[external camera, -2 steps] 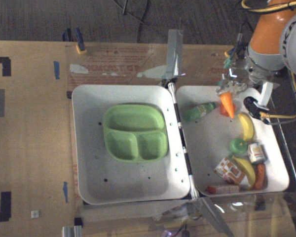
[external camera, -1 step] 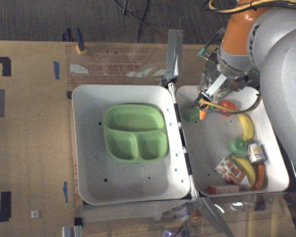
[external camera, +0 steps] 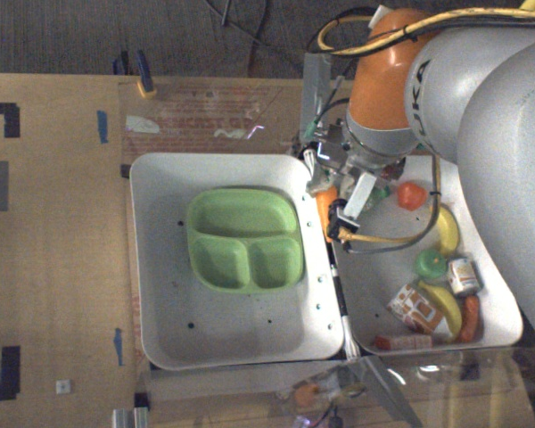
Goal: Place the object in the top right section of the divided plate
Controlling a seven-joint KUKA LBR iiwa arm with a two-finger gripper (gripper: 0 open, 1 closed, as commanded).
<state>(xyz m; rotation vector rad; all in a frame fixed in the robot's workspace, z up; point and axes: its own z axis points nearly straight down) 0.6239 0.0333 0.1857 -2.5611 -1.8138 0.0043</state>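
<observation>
Orange, carrot-like piece (external camera: pixel 323 200) sits at the shared wall between the two white bins, right under the jaws. It is small and partly hidden by them. Its long axis seems to run far to near, roughly along that wall, and I cannot tell which end points which way. Whether the jaws are apart, together or clamped on it cannot be told from here, as the wrist covers them. The grey arm (external camera: pixel 481 69) with its orange band (external camera: pixel 383 69) reaches in from the right and far side.

To the left, the left bin (external camera: pixel 152 266) holds one green divided plate (external camera: pixel 245 239), lying flat near the bin's middle. It has three sections: one long section on the far side and two smaller ones side by side on the near side. All three show bare green.

The right bin (external camera: pixel 374 275) holds the loose things:
- two bananas, one (external camera: pixel 447 228) towards the far side and one (external camera: pixel 441 301) nearer
- one red round fruit (external camera: pixel 411 194) just right of the jaws
- one green round thing (external camera: pixel 431 264) between the bananas
- one small can (external camera: pixel 464 276) just right of that
- one printed carton (external camera: pixel 414 308) touching the nearer banana
- one sausage (external camera: pixel 469 319) at the near right
- one red bar (external camera: pixel 403 341) along the near wall

Both bins rest on the tan table (external camera: pixel 53 239).
</observation>
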